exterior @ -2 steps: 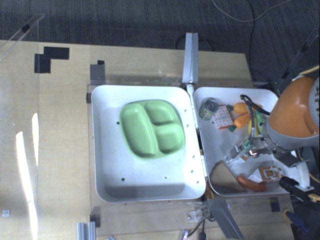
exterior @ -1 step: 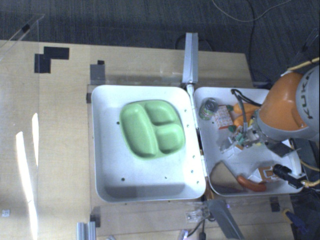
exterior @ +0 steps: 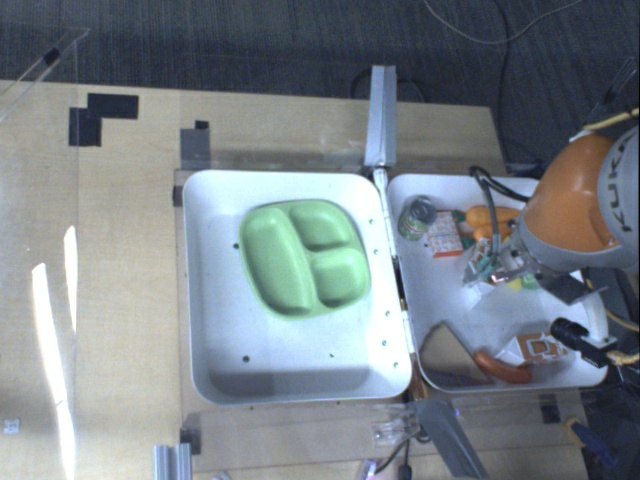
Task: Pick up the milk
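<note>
Along the far side of the right-hand bin [exterior: 450, 303], a small white carton with red and green print [exterior: 443, 236], the likeliest milk on show, lies flat on the white floor. A silver-and-green can [exterior: 415, 216] stands just beside it on the left, close to the bin's corner. An orange item [exterior: 483, 218] rests near the carton's other side, partly hidden by the robot.

The claw [exterior: 487, 265] hangs over the middle of the same bin, just right of the carton and apart from it. From where I stand I cannot tell whether the claw is wide or narrow, and nothing can be made out in its grip. Behind it the grey arm [exterior: 575, 203], with its orange band, reaches in from the right.

Nearer the front wall of that bin lie a reddish-brown sausage [exterior: 502, 371], a second white carton with brown print [exterior: 540, 348] just beside it, and a dark wedge-shaped piece [exterior: 448, 353] to the sausage's left.

The left-hand bin [exterior: 215, 298] carries a pale green divided plate [exterior: 305, 256] at its centre, tilted slightly. A metal rail [exterior: 382, 118] runs back from the seam between the bins. Both bins sit on a pale wooden tabletop [exterior: 110, 268], marked at its far left with black tape [exterior: 100, 116]. A thin cable [exterior: 480, 18] loops over the dark floor beyond.
</note>
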Motion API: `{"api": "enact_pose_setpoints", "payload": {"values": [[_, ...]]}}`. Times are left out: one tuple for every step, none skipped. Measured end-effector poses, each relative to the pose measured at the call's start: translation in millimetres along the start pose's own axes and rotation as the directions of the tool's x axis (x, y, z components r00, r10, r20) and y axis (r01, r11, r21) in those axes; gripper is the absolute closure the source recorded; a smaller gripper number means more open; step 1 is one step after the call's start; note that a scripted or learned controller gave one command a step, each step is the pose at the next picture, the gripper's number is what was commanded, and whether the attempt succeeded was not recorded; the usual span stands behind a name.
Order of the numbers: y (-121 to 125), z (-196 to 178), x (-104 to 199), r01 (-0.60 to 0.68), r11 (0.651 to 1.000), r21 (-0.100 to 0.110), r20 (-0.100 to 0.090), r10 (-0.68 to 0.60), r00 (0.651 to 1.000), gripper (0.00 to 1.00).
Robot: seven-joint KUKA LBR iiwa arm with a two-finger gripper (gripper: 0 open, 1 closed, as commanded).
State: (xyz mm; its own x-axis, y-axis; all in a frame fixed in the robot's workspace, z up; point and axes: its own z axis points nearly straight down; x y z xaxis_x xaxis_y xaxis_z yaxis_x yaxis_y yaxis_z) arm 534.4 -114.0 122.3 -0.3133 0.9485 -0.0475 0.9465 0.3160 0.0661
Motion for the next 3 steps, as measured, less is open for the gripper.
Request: {"api": "enact_pose_setpoints", "payload": {"values": [[-1,1,1,0.001,1.0,0.004,-0.003,-0.001,1.0,0.0],[23,18,-24,0.008,1.0,0.023,-0.022,-0.007,1.0,0.0],[30,3,-31,0.011,1.0,0.002,0.001,-0.011,1.0,1.0]]}}
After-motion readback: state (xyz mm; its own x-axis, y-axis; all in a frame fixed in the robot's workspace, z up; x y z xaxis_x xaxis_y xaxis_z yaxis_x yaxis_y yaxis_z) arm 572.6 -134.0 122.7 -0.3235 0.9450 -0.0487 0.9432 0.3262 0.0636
